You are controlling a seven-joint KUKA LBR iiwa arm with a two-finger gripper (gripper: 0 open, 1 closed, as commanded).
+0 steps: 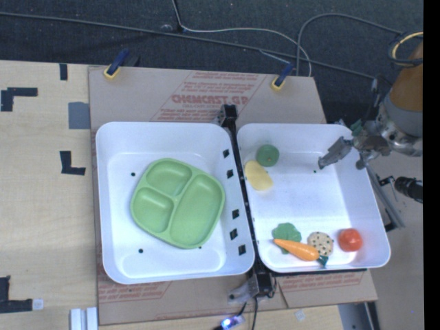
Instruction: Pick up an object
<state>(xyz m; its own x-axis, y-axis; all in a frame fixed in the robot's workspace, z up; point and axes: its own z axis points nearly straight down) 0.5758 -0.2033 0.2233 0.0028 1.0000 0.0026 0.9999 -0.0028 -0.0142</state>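
Carrot in right bin, near front wall, long axis roughly left-right, tip toward right. Broccoli just behind, cookie beside, tomato further right. Gripper over bin's far right rim, fingers spread, pinching nothing.

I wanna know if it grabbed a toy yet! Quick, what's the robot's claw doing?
Gripper: open, holding nothing, hovering over the right bin's upper right edge.

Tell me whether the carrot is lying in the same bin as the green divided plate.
No: the carrot lies in the right bin, while the green divided plate sits in the left bin.
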